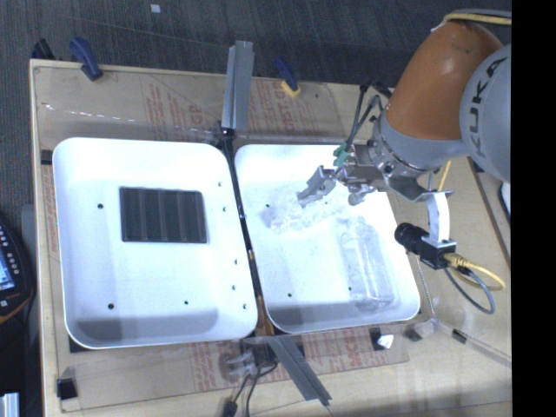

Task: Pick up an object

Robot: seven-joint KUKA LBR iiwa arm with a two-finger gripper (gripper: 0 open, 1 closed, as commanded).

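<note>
My gripper [334,191] hangs over the far part of the right bin [261,285], reaching in from the right on the grey arm with its orange band. Its two grey fingers stand apart, open, with nothing between them. A crumpled clear plastic piece [287,217] lies just below and left of the left fingertip. A clear plastic bottle [365,263] lies lengthwise on the right side of that bin, nearer the front. In the left bin [78,302] a dark ribbed rectangular block [163,215] lies flat near the middle.
A grey metal bar [236,85] stands at the back between the two bins. Blue clamps [87,59] hold the board's back edge. A black cable plug [426,241] and a yellow cable hang off the arm beside the right bin's right rim.
</note>
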